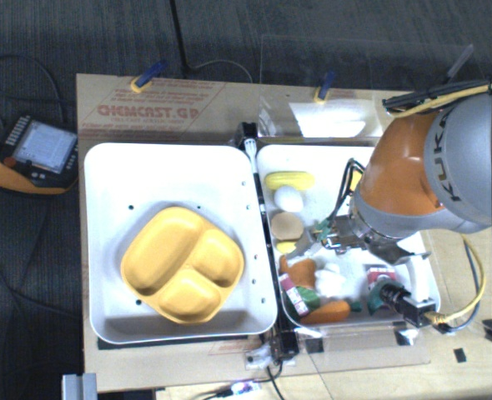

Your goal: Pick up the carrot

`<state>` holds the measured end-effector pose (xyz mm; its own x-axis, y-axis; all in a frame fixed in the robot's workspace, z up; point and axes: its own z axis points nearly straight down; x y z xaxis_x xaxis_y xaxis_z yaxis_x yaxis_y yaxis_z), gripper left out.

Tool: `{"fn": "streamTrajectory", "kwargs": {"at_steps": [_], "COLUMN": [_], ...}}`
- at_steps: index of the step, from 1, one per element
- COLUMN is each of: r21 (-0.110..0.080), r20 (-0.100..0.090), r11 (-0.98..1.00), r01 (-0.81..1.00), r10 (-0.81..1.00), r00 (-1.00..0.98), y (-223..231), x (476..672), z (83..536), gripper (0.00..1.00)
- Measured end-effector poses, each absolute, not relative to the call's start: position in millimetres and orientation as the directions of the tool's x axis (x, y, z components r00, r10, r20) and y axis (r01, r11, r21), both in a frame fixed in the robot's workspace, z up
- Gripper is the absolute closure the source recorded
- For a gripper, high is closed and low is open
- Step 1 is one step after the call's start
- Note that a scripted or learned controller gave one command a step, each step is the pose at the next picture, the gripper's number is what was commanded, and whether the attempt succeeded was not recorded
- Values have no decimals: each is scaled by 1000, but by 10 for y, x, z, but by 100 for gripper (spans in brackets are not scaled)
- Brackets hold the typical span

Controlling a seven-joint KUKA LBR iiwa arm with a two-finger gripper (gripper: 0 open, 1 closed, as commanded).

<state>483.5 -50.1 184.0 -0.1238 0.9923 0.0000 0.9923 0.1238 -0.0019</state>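
A grey robot arm with an orange band reaches in from the right over the right-hand bin [267, 161], 1 of 2 shallow white bins side by side on the tabletop [104, 98]. Its gripper [323, 233] hangs low over the middle of that bin, above a pile of small toy foods; whether the gripper is apart or together cannot be told from this angle, and nothing is visibly held. Just below it lie a white lump [329, 280] and a brown rounded piece [299, 271]. The carrot [329, 311], orange and lying on its side, rests against the bin's near edge, close to the near-left corner, apart from the gripper. A yellow banana [289, 179] and a white egg [289, 198] sit toward the bin's far edge. The left bin [104, 165] holds a yellow divided dish [182, 262]. To do this step well, the gripper likely needs to shift toward the near edge, line up across the carrot's narrow width, and avoid the bin wall and neighbours.
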Motion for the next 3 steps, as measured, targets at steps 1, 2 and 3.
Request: {"fn": "streamTrajectory", "kwargs": {"at_steps": [1, 2, 3], "r21": [1, 16, 13], "r20": [4, -1, -14], "r11": [-160, 87, 443], "r01": [987, 996, 897], "r10": [987, 996, 897], "r00": [160, -87, -442], "y": [-996, -1132, -1162], "x": [4982, 4895, 4889], "z": [890, 902, 903], "gripper": [0, 0, 0]}}
